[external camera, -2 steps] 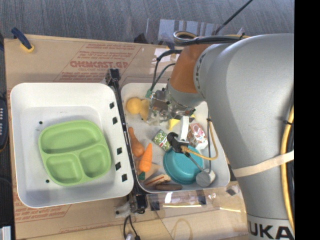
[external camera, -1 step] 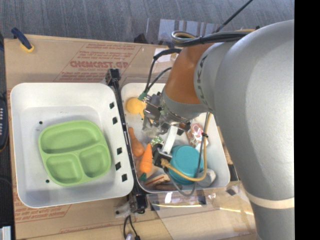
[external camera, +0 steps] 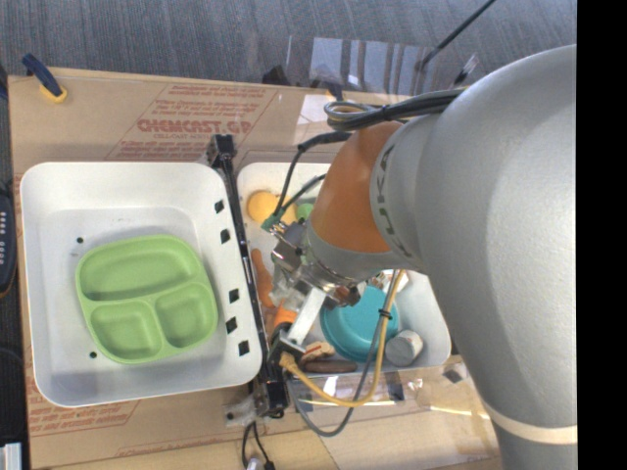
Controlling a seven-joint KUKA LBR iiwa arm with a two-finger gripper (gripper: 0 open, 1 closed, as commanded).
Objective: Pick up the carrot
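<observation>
Two white bins (external camera: 39,262), end effector (external camera: 292,300) low in one, carrot (external camera: 261,274) just beside it, teal bowl (external camera: 355,329) opposite, cannot tell its grip state.

1 fixed cam above bench, slanted down, both bins (external camera: 39,262) visible.

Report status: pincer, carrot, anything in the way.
Pincer low in right bin, next to carrot. Carrot lying along bin's left wall, not visibly held. Teal bowl crowding pincer's far side.
</observation>
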